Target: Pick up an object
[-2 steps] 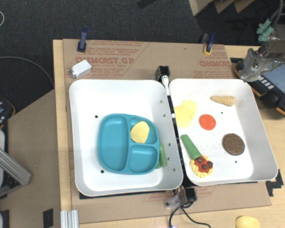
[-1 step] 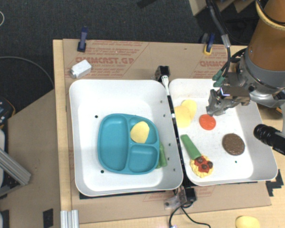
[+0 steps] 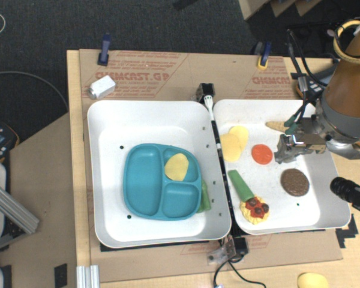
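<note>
My gripper (image 3: 283,153) hangs over the right bin (image 3: 324,218), just right of a red disc (image 3: 262,154) and up-left of a brown round cookie (image 3: 294,182). Two pale yellow chips (image 3: 234,143) lie at the bin's left side. A tan cone-shaped piece (image 3: 276,125) sticks out behind the gripper. A green stalk (image 3: 240,185) runs down to a yellow piece with red bits (image 3: 255,209) near the front. I see nothing held in the gripper.
The left bin (image 3: 108,179) holds a teal divided plate (image 3: 145,185) with a yellow chip (image 3: 176,167) in it and a green piece (image 3: 204,198) at its right edge. A black divider clip (image 3: 205,92) sits between the bins. A white block (image 3: 102,87) lies on the board.
</note>
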Motion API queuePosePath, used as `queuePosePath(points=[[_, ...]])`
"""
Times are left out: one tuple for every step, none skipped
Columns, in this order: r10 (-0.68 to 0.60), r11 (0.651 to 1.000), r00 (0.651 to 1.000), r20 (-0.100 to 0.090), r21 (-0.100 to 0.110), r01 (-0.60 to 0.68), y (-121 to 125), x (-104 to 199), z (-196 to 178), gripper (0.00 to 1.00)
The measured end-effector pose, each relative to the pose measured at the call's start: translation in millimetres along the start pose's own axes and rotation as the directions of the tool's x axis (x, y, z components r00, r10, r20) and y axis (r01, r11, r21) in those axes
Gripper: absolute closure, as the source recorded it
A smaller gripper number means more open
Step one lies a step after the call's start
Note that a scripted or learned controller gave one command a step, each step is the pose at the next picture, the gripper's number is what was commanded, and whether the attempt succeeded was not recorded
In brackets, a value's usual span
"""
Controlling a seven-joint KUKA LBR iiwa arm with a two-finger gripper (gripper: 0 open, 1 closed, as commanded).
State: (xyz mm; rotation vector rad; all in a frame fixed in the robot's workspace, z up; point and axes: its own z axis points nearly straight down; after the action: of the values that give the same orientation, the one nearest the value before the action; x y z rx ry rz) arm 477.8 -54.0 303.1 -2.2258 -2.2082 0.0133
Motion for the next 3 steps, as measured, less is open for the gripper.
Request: queuePosePath(points=[[-0.015, 0.999, 1.0, -0.004, -0.029, 0.015, 1, 61, -137, 1.0], [-0.003, 1.0, 1.0, -0.001, -0.002, 0.003, 0, 27, -53, 1.0], [-0.009, 0.999, 1.0, -0.001, -0.034, 0.009, 0, 27, -230, 1.0]])
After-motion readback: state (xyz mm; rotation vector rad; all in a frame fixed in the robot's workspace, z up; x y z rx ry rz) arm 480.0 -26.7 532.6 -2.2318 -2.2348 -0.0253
